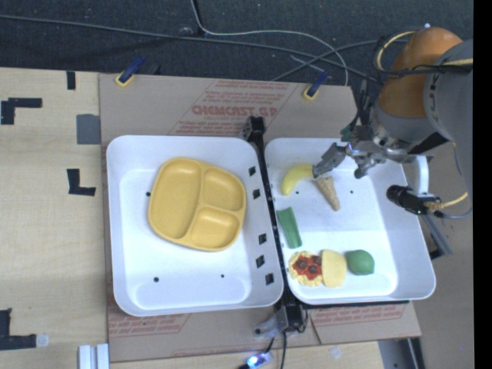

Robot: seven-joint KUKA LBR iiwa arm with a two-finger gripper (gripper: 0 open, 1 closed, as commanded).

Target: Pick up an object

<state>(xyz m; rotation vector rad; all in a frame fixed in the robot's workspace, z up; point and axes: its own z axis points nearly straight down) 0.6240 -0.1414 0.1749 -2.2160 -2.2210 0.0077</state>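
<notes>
Jaws look spread, nothing between them, gripper [344,163] hovering right over the cone [329,192] at the back of the right bin [400,241]. Cone's probably light, hard plastic, slippery and tapered, so I'd pinch its wide end. Banana [296,178] lies just beside it.

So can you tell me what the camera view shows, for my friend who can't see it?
A grey robot arm's open gripper hovers over the right white bin, just above a toy ice cream cone and a toy banana. That bin also holds a green stick, a pizza slice, a yellow piece and a green ball. The left bin holds a yellow divided plate.
</notes>
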